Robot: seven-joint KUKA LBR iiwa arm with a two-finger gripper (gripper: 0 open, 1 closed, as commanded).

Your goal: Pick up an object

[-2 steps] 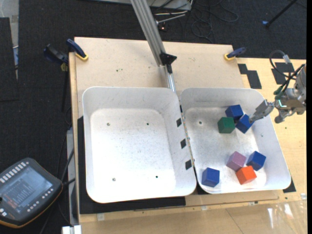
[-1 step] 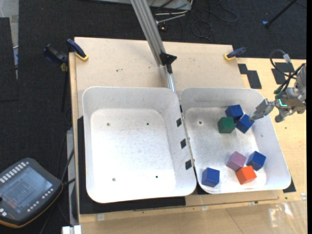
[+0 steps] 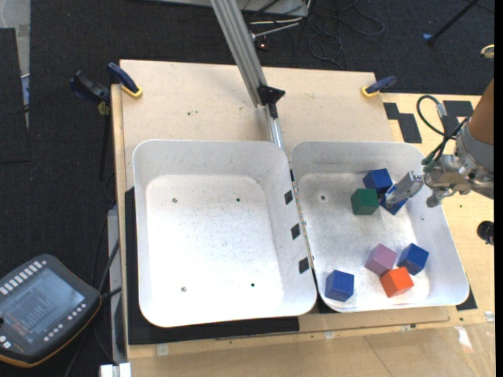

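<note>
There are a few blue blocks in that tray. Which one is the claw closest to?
The blue block at the far end of the right bin, beside the green block. The gripper is right next to it; the other two blue blocks lie near the front edge.

Six small cubes [image 3: 382,258] scattered in right bin [image 3: 314,175].

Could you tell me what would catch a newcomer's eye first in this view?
Probably the coloured blocks in the right bin: a green block and blue block up top, with purple, orange and two more blue ones lower down. The gripper reaches in beside the upper pair.
</note>
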